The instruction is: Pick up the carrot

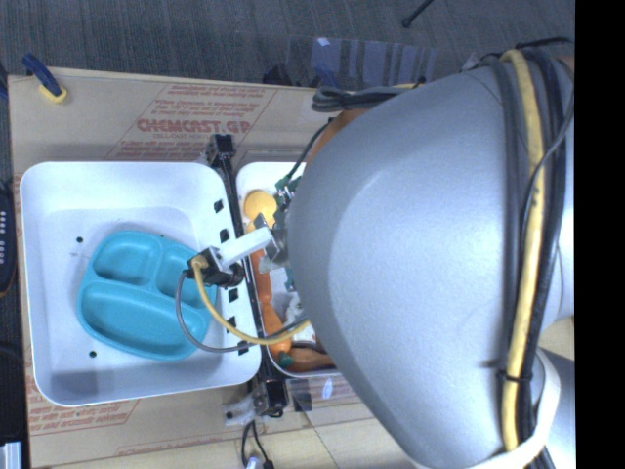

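Reaching over the right bin, carrot not yet in hand

The arm (430,262) hangs low over the right bin (262,176) and hides most of it. The gripper (280,231) sits at the arm's left edge, just inside the wall the two bins share; whether it is open or closed I cannot tell. The left bin (59,379) lies beyond that wall, away from the arm, and holds a blue plate (137,296) well apart from the gripper. The carrot (308,361), as I read the orange shape, lies in the right bin toward the view's bottom from the gripper, near the corner and half under the arm. A yellow thing (259,203) sits just above the gripper in the view. This looks like the approach step: nothing shows as gripped. The next move calls for shifting toward that bottom corner, lining up along the carrot, and keeping clear of the bin wall.
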You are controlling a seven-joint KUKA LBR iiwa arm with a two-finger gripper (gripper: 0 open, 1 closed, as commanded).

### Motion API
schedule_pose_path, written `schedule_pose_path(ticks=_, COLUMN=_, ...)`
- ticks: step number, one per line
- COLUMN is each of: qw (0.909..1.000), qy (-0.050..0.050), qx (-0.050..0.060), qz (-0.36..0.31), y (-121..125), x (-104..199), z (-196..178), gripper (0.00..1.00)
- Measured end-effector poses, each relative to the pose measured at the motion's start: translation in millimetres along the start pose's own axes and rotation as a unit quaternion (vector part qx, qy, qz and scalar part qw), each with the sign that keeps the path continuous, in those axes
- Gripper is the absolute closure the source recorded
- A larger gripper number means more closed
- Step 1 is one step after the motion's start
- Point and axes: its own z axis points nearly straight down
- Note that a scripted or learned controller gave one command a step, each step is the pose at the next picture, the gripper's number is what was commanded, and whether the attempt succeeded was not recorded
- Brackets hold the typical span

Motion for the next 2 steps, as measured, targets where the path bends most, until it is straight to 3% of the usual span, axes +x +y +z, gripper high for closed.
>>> schedule_pose_path(ticks=1, qw=0.9992, qy=-0.001, qx=0.0, qz=-0.04, y=-57.3, x=86.7, z=2.6, gripper=0.0)
schedule_pose_path(ticks=2, qw=0.9873, qy=-0.003, qx=0.002, qz=-0.159, y=-29.1, x=-13.3, z=3.2, gripper=0.0)
